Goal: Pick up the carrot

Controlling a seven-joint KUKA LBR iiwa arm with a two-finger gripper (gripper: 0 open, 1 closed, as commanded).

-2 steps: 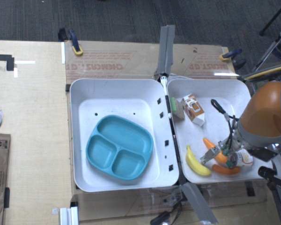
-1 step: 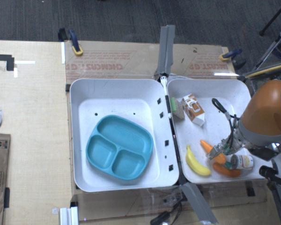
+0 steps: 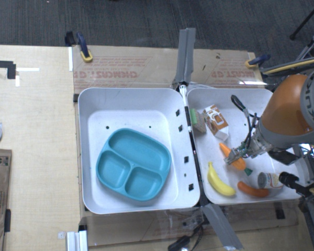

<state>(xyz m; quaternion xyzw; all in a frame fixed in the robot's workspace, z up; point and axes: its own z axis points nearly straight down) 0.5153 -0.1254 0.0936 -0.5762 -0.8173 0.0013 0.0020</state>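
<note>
Gripper [image 3: 236,158] is down in the right bin [image 3: 282,95], right on top of the carrot [image 3: 226,150]; carrot lies near the bin's middle, just above the banana [image 3: 220,181] and below the small carton [image 3: 216,121]; its pointed orange end sticks out to the left of the fingertips, the thicker end runs under them.

Progress, as I read it: approach done, tool at the target; grasp not confirmed; carrot looks to be resting on the bin floor, so lift is all yet to do.

Jaw state: can't tell; the fingertips are a small dark-and-green cluster merging with the orange, no visible gap or clamp line either way; not calling it held.

Other hard bits: the wrist and orange band of the arm [image 3: 285,111] cover the right part of that bin; a reddish sausage-like item [image 3: 253,189] and a small jar-like thing [image 3: 267,180] sit low right, too small to name properly; the orange blob under the fingers could be carrot or a second piece, unclear.

Left bin [image 3: 89,140] just carries the blue divided plate [image 3: 133,164]; not involved.
</note>
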